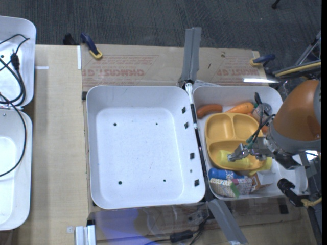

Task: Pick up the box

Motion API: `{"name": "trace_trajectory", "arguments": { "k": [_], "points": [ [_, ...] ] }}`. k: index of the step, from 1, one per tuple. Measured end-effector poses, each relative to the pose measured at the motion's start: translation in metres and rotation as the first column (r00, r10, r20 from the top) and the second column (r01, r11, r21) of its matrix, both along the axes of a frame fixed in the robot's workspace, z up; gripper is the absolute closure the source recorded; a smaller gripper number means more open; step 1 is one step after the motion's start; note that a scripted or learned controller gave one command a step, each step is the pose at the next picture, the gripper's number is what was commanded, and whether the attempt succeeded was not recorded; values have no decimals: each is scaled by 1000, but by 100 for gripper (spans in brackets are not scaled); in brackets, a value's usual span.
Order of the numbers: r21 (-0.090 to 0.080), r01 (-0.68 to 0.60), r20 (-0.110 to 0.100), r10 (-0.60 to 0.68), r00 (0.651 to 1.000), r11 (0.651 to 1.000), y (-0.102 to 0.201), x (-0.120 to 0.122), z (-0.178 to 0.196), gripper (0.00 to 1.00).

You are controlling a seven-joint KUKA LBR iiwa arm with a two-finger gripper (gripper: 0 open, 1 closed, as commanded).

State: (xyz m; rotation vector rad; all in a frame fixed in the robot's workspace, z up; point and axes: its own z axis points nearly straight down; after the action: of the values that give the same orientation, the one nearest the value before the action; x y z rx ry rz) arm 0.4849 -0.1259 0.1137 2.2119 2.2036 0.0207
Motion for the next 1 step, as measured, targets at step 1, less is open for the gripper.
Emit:
{"name": "trace_trajectory", "arguments": {
  "k": [1],
  "points": [
    [2, -1, 7, 1, 1000, 1000, 2, 3, 12, 100]
  ]
}}
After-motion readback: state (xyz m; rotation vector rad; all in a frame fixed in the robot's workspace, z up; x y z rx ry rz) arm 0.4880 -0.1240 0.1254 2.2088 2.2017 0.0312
